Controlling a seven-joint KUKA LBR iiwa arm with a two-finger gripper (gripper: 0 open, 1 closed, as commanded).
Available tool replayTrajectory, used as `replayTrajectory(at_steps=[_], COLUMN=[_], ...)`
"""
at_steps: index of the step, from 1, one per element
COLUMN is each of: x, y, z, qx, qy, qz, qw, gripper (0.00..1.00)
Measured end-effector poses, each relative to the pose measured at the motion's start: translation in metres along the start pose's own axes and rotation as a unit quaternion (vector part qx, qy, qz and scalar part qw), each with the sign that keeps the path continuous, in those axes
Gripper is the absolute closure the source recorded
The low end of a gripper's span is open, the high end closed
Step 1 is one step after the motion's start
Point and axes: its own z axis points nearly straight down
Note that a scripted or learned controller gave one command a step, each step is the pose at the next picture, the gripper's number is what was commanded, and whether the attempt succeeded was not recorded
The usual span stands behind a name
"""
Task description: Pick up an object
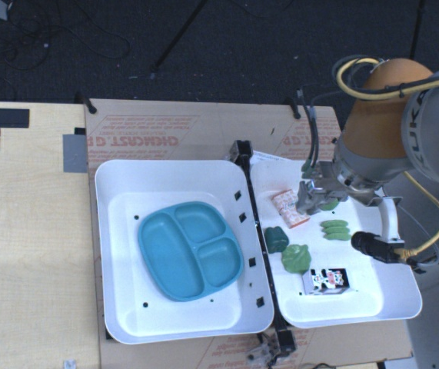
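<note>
White plastic made up both shallow bins, set side by side on a sheet of brown cardboard [204, 133] over the pale wooden bench [27, 244]. Inside the left bin [115, 179] lay a blue divided plate [190, 248] with three compartments, turned at a slight angle. The right bin [392, 298] held the loose things: a small pinkish-red packet [289, 207] near the upper middle, a dark green lump [276, 239] just below it, a lighter green crumpled piece [296, 258] touching or nearly touching that lump, a pale green ribbed piece [334, 229] further to the right, and a black-and-white patterned card [327, 280] close to the near rim. The grey arm [392, 125] with its orange band reached in from the right, yellow and black cables looping round it. Its gripper [309, 200] hung over the upper part of the right bin, just beside the right edge of the pinkish-red packet; whether it touched the packet could not be told. Whether the claw stood apart or together could not be told either, and nothing showed plainly between its tips.
</note>
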Motion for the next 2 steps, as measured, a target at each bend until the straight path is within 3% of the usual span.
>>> replayTrajectory(at_steps=[1, 2], x=[0.049, 0.093], y=[-0.014, -0.03], z=[0.01, -0.003], qx=[0.001, 0.001], qy=[-0.001, -0.001], qz=[0.001, 0.001], qw=[1.0, 1.0], gripper=[1.0, 1.0])
